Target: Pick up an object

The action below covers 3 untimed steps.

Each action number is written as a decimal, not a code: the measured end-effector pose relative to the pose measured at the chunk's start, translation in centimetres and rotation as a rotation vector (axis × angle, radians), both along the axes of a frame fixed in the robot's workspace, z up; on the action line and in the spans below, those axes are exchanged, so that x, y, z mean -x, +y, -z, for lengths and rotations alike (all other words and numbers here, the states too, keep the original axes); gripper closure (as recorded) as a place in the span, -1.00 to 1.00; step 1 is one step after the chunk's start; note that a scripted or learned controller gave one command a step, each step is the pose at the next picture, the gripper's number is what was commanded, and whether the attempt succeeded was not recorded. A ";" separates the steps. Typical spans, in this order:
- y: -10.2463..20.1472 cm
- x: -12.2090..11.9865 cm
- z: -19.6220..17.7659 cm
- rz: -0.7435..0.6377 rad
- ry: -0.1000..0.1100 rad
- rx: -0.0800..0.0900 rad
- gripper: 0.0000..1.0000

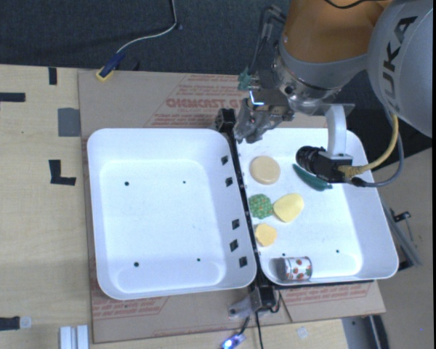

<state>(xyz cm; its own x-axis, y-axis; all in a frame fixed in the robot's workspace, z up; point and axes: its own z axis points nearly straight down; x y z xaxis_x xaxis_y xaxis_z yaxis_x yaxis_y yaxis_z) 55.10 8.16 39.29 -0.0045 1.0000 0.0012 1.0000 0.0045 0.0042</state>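
The right bin [363, 257] holds a tan disc [264, 170], green ball [260, 206], yellow pieces — the end effector [251, 126] hovers above (grip unreadable).

We see a robotics lab or test bench, not a home. A big grey and orange industrial arm [349, 27] with loose cables reaches over two shallow white bins [102, 217] clipped side by side on a sheet of printed cardboard [189, 100]. The cardboard lies on a pale wooden bench [29, 217] marked with black tape pieces [58, 173]. Along the bench's far edge runs dark carpet [73, 13], with a cable [160, 27] trailing across it.
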 end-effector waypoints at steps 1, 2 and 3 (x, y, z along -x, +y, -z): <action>0.0 -1.2 4.9 0.004 0.012 0.004 1.00; -0.3 0.8 -1.1 0.003 0.002 0.001 1.00; 0.7 0.4 2.9 0.003 0.010 0.003 1.00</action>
